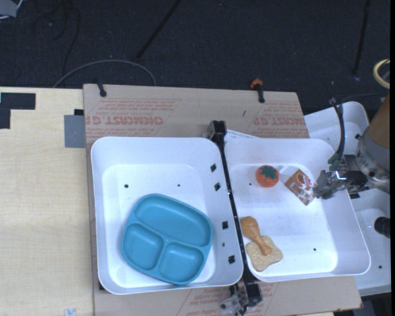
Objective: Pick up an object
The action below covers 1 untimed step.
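The left bin (112,170) holds a blue tray (166,237), three compartments up, lying flat; it takes up most of the floor and looks too broad for a two-finger grasp. The right bin (355,255) carries the smaller, likelier things, well apart from one another so each can be reached singly. A drumstick (258,237) lies near the divider at the front, its long axis slanting from upper left to lower right, the narrow brown end toward the divider, the pale wide end toward the front rim. A small packet (301,185) rests tilted by the far right wall, its long axis also running upper left to lower right. A tomato (268,176) sits just left of it, round, with no axis to speak of. The gripper (329,184) sits at the right wall just beside the packet, seemingly touching its edge; whether it is released or clenched I cannot tell, and nothing is clearly between its tips, so I judge the packet to be its target
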Each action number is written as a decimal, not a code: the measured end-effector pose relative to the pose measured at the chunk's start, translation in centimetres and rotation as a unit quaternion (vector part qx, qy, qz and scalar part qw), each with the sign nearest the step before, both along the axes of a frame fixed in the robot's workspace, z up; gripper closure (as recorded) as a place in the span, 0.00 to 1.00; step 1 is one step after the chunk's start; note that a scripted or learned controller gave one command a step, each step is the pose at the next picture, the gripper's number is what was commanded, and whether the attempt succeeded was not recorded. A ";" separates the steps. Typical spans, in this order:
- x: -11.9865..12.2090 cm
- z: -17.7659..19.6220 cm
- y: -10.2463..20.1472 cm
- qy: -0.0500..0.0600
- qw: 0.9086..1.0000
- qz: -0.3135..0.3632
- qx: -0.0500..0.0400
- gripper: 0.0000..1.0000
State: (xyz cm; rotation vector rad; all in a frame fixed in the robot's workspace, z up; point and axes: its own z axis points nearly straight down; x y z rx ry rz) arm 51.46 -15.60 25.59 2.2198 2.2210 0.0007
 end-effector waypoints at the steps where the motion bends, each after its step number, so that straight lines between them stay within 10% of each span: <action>1: -1.0 0.2 5.3 0.003 1.000 0.002 0.002 1.00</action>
